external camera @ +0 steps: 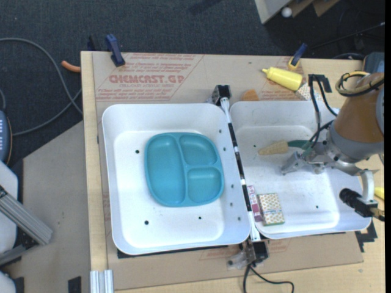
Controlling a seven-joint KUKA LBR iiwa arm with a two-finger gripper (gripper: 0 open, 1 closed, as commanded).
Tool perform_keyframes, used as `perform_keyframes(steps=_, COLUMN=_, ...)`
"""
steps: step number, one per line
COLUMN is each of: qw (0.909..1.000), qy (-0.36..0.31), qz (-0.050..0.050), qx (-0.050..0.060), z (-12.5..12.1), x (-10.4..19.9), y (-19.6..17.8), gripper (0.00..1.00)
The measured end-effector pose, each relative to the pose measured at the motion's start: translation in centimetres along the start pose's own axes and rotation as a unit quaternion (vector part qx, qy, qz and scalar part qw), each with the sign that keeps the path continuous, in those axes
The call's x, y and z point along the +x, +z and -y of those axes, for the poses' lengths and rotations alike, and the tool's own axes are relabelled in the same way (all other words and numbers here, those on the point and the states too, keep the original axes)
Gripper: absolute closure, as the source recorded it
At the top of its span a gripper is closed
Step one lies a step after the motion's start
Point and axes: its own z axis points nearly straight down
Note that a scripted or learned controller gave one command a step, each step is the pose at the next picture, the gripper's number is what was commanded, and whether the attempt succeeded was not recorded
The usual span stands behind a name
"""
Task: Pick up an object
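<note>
Patterned box [271, 208] lying at right bin's [317, 221] front edge, wooden-handled utensil [276, 148] resting mid-bin, gripper [295, 163] hovering just beside it, seemingly lining up a grasp; finger state being indiscernible

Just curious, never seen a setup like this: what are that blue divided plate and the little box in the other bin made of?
The blue divided plate looks like moulded plastic: one even teal colour, smooth rounded compartments, a soft sheen. The small box looks like printed cardboard, with flat faces, sharp corners and a speckled pattern, though it is too small to be sure.
</note>
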Motion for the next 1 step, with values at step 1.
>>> perform_keyframes(steps=1, qw=1.0000, qy=-0.001, qz=0.000, qx=-0.001, z=-5.62, x=-4.12, y=-5.03, gripper=0.00)
